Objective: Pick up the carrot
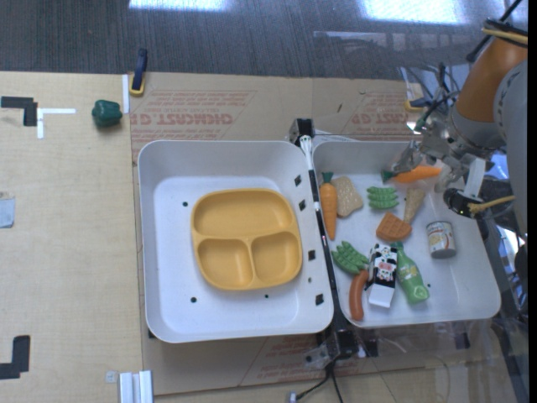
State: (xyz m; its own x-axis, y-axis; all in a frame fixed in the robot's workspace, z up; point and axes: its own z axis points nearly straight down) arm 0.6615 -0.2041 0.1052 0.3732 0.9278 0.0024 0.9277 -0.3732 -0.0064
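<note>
One claw (417, 164) at the bin's (470, 305) 1 o'clock corner grips a small carrot (415, 174) above the toys.

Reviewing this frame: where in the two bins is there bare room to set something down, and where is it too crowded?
Free: the left bin's floor around the yellow tray, and the tray's compartments. In the right bin, bare floor lies along the near right corner, below the can. Crowded: its left and middle, around the carrot, milk carton and green bottle.
</note>
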